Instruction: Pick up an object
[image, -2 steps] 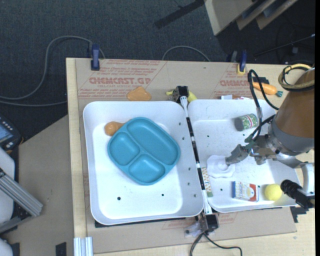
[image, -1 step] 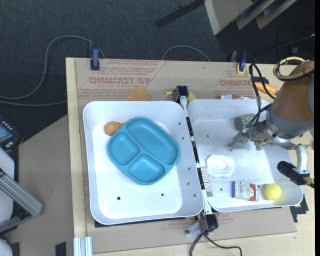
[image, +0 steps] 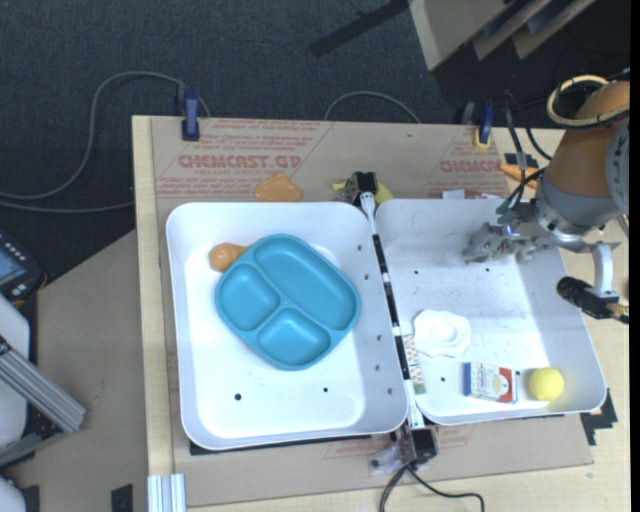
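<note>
Gripper (image: 492, 243) sits low over the right bin (image: 560, 310) near its far edge; cannot tell its grip state. Along that bin's near edge: yellow ball (image: 545, 383) at the corner, small carton (image: 489, 382) beside it, white lid (image: 441, 333) left. Left bin (image: 200, 330) carries a blue divided tray (image: 287, 300).

Bright blue divided plastic plate (image: 287, 299), small yellow ball (image: 545, 383), red-and-white printed flat packet (image: 489, 382), two shallow white bins (image: 290, 415).
</note>
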